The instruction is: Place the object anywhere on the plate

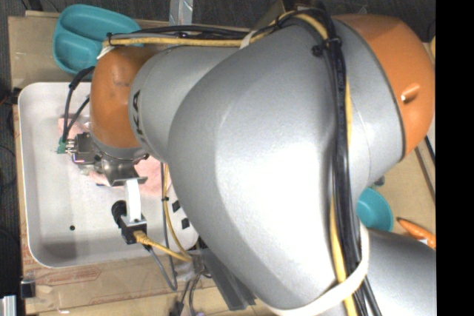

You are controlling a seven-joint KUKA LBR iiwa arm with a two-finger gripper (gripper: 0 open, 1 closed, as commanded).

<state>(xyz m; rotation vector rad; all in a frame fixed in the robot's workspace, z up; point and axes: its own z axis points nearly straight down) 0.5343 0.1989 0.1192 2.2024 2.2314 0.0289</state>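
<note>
My grey, orange-banded arm hangs over the shallow white bin (44, 159) at frame left. Gripper (111, 166) sits on a pink patch, possibly the plate. Object's place unclear. Step: likely placing. Next: confirm contact before releasing.

A pink plate (152, 172) lies in the left bin, mostly hidden by the arm

The wooden bench (22, 33) carries a white bin (44, 233) — and a teal object (78, 33) by its upper edge.
</note>
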